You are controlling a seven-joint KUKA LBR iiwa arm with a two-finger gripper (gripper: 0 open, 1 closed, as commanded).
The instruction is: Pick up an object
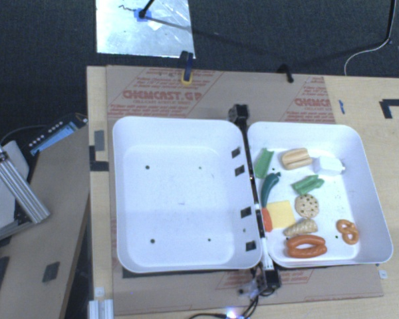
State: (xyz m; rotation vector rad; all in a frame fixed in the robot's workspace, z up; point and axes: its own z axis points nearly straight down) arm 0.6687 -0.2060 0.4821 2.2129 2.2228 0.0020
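Note:
The right white bin [369,178] holds several toy foods. A tan bread roll [296,158] lies near its back, with a white piece [329,165] beside it. Two green pieces [263,159] [308,183] and a dark teal pepper [269,185] lie toward the left side. A round cookie [307,205], a yellow cheese square [280,214] and a croissant [300,228] sit in the middle. A red-orange sausage [306,246] and a pretzel [348,231] lie at the front.
The left white bin [179,198] sits beside the right one, joined by a black clip strip [251,185]. Both rest on a cardboard sheet [206,92]. A metal frame [13,185] stands at the far left. A shiny plate [145,18] lies at the back.

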